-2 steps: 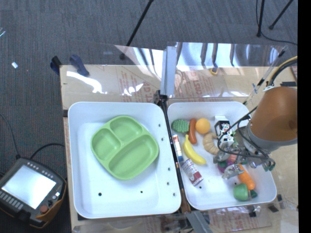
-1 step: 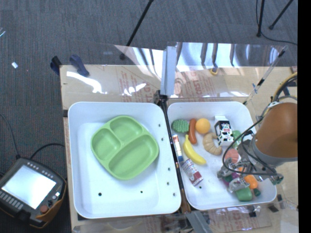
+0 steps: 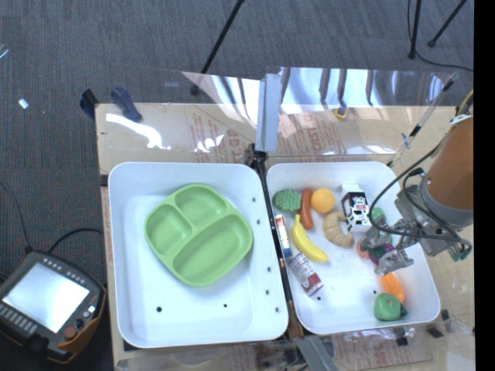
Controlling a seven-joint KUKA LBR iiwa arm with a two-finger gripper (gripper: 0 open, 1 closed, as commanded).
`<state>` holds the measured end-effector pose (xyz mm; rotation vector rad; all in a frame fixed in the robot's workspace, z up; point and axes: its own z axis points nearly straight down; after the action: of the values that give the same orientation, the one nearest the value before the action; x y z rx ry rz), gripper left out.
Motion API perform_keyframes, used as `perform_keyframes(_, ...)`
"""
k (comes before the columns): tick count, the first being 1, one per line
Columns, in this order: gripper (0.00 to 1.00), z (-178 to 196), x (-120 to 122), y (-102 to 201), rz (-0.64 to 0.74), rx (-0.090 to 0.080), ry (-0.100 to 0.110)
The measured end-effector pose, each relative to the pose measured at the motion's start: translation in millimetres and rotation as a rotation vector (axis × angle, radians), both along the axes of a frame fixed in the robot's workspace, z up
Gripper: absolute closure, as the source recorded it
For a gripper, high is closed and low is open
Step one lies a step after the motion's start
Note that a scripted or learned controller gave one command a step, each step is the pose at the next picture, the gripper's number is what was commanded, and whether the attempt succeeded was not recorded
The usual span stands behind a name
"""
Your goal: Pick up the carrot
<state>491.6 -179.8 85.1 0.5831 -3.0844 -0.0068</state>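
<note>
Claw hovering over carrot (grip state unclear); risking nudging green fruit at 6 o'clock.

Grey arm with orange band, black cables, metal claw

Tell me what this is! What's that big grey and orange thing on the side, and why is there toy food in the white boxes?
That is a robot arm, photographed from above. Its gripper is its hand. It hangs over the right bin of toy food: a banana, an orange, a sausage, a can and a little milk carton. The carrot it should pick up lies just below the gripper, beside a green toy. I cannot see it holding anything. The left bin holds a green plate.
</note>
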Motion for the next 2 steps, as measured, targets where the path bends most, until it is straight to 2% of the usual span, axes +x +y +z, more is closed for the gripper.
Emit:
perform_keyframes(1,1.0,60,20,-4,0.136,-0.004,-0.012)
perform_keyframes(2,1.0,-1,6,-26,0.249,0.004,0.001)
